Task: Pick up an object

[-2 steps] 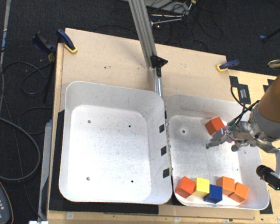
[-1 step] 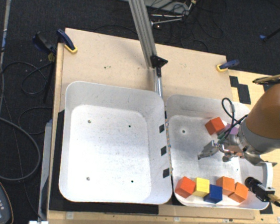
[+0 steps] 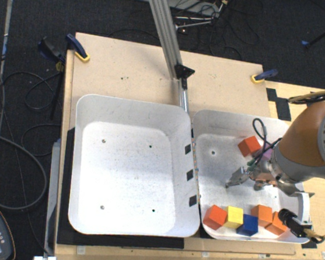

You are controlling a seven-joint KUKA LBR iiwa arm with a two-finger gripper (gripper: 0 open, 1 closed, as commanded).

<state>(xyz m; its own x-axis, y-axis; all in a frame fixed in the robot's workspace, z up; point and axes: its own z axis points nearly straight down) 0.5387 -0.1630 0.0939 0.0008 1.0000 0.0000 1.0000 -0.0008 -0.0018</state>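
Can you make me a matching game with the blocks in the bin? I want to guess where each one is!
Things:
1. yellow block
2. blue block
3. lone orange block
4. gripper

Places:
A. far part of the right bin, away from the other blocks
B. near the middle of the right bin, above its floor
C. in the near row, between an orange block and the blue one
D. at the near rim, just right of the yellow one

Pairs: 1-C, 2-D, 3-A, 4-B

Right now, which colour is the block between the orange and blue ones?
Yellow: the block shows best in the camera view.
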